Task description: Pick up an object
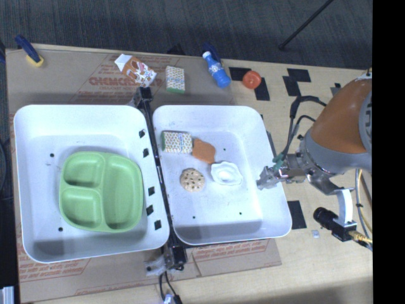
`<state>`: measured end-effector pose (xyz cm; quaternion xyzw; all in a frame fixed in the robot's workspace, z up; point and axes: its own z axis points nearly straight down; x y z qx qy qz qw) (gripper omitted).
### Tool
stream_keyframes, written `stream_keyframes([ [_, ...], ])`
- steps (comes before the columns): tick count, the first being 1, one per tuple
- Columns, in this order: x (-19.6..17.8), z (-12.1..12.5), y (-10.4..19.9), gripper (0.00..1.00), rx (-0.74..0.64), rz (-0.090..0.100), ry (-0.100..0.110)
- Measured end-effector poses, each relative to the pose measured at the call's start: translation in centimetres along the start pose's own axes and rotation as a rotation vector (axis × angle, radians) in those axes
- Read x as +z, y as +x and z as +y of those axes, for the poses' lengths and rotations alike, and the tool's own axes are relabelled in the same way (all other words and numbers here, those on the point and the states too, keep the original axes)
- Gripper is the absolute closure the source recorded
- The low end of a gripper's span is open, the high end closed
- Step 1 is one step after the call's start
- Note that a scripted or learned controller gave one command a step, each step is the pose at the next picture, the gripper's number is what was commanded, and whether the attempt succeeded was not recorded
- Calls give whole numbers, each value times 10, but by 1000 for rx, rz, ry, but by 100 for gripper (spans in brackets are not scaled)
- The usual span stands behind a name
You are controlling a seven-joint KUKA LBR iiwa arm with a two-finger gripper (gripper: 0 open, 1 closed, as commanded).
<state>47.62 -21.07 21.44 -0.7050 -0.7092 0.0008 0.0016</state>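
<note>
Hovering at the right rim of the right bin (269, 217), my gripper (269, 177) sits low beside the wall, and I cannot tell from this angle how it is set; nothing shows in its grasp. So I judge the pick not yet made. Nearest it, inside the bin and just left, lies the white cup (226, 173); the cookie (192, 180) is further left, with the orange piece (204, 151) and the checked packet (176, 142) behind them. The green tray (101, 190) rests in the left bin.
</note>
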Motion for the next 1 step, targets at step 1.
stream_keyframes([
  [1,-48,6,36,100,0,-1,-5],
])
